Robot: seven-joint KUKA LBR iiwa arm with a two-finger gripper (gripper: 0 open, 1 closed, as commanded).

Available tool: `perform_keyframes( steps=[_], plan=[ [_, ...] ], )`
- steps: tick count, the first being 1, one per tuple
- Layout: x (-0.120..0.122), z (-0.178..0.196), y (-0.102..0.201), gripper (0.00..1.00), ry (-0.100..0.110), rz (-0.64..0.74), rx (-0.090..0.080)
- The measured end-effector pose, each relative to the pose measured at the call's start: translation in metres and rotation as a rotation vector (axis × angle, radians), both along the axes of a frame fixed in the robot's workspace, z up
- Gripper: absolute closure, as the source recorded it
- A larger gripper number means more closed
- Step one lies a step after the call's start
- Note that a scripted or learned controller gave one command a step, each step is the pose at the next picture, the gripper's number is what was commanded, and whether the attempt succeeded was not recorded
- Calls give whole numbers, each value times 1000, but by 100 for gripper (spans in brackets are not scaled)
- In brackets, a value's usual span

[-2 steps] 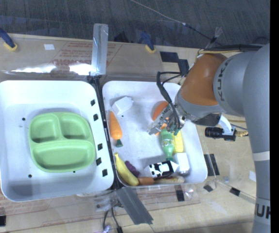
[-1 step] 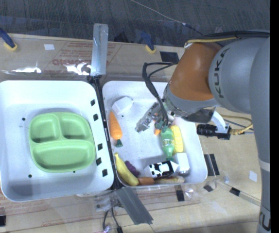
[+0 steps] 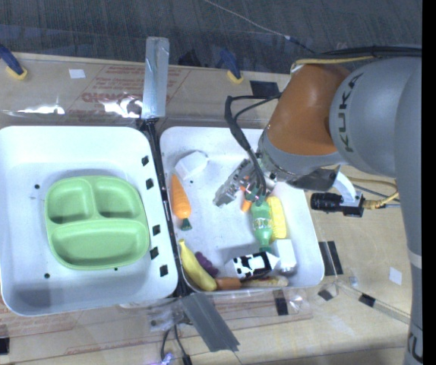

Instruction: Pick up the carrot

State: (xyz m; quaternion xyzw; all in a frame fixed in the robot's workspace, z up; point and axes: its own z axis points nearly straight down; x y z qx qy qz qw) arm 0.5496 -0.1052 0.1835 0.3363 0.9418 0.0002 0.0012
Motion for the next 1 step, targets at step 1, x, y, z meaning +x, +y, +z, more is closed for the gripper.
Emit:
perform_keyframes(
  steps=[1],
  plan=[
    [-12, 8, 64, 100, 6, -97, 1]
  ],
)
